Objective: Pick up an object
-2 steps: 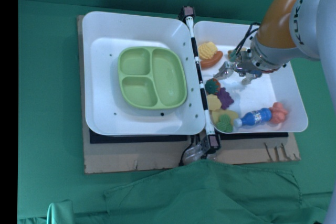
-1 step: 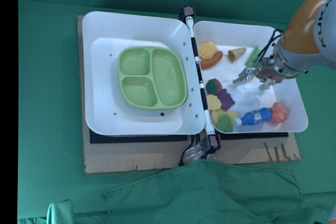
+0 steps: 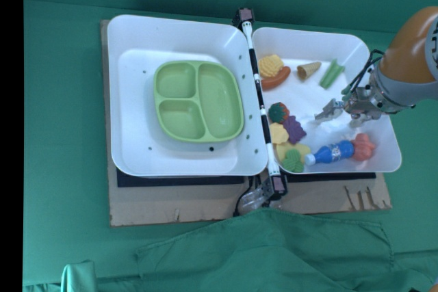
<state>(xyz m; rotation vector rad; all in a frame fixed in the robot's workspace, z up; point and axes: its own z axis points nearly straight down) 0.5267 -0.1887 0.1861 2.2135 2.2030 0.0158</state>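
So the left bin [image 3: 137, 44] just had the green divided plate [image 3: 198, 100] sitting in it, nothing to grab there really. All the action was in the right bin [image 3: 349, 44], where the arm [image 3: 410, 58] reached in from the right edge and the gripper [image 3: 333, 111] hung over a bare patch of bin floor about mid-bin. Honestly couldn't tell whether the jaws were spread or pressed together, the fingers were too small and blurry, and nothing showed between them, so no pick had been made yet.

Candidates, biggest first: the blue bottle [image 3: 332, 153] lay on its side at the near edge, touching a reddish-orange toy [image 3: 363, 147] on its right. Along the left wall there was a packed cluster: purple grapes [image 3: 295, 128], a yellow piece [image 3: 278, 134], and a green broccoli-looking bit [image 3: 293, 161], all touching. Far side had the yellow corn [image 3: 271, 65] with a red sausage [image 3: 276, 79] tucked against it, then an ice cream cone [image 3: 308, 69] and a green bean-like piece [image 3: 331, 74] lying more apart.

Best bet in my opinion was the bottle: nearest to the gripper, long, and easy to straddle across its narrow width. It would've needed the fingers turned crosswise to the bottle's axis and lowered near the middle, clear of the reddish toy. The cluster looked risky, since fingers would likely land on neighbours.
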